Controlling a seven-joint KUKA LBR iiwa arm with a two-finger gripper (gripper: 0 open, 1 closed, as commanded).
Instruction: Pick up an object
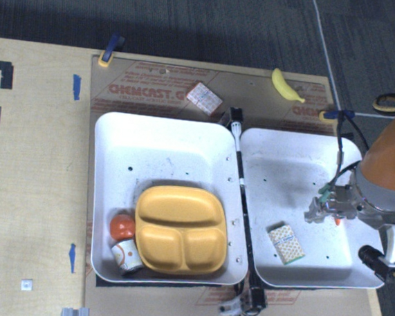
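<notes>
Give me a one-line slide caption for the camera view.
KUKA arm's claw hovers over the right bin near a patterned packet; yellow divided tray fills the left bin.

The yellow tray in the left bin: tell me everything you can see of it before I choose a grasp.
The yellow tray is a rounded-corner, matte, plastic-looking dish with three compartments: one wide section at the far side, two smaller ones nearer the camera. It lies flat and open side up in the near half of the left bin. An orange-red ball and a small white and orange object sit against its left edge. The gripper is over the right bin.
</notes>
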